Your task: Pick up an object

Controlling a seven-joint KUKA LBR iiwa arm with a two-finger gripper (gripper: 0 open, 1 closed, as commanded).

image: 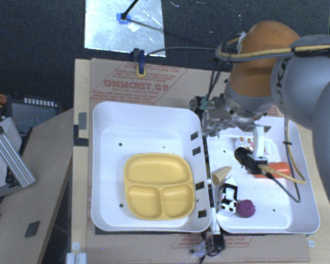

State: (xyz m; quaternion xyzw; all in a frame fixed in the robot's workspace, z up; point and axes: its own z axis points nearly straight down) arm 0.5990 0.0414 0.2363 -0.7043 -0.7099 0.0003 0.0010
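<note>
My gripper (212,124) hangs low over the back left corner of the right bin (301,207), close to the wall between the two bins. Nothing can be seen held in it. In the right bin lie a tan wedge (222,173), a black-and-white patterned block (227,198) and a purple ball (245,208) near the front left. An orange piece (283,168) lies to the right of the middle. A small white item with red marks (245,142) sits just right of the gripper.
The left bin (107,131) holds a yellow divided plate (158,186) in its front half. The grey arm with its orange band (263,51) covers the back right of the right bin. Cardboard (151,81) lies under both bins.
</note>
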